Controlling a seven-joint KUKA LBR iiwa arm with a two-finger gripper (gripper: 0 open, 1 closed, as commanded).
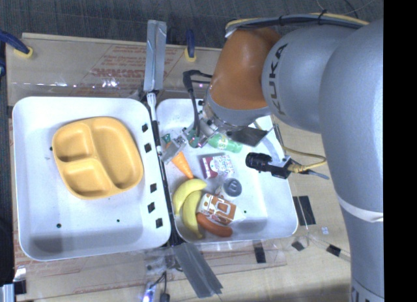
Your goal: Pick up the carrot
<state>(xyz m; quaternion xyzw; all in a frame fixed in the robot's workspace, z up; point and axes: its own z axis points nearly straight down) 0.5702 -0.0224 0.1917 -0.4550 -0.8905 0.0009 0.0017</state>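
The grey arm with its orange wrist band (244, 66) reaches in from the right and hangs over the upper part of the right-hand shallow white bin (277, 219); the two-finger gripper (195, 136) sits low near that bin's upper left corner, and whether it is apart or together cannot be told from this slant; nothing is seen between its tips. The small orange tapered carrot (182, 163) lies on the bin floor just below the gripper, near the left wall, apart from the gripper. Just below the carrot lies a curved yellow banana (186, 204); beside the banana lie a red sausage-shaped item (215, 228) and a small printed carton (217, 209). The left-hand shallow white bin (32, 229) holds a yellow three-compartment plastic plate (98, 157).
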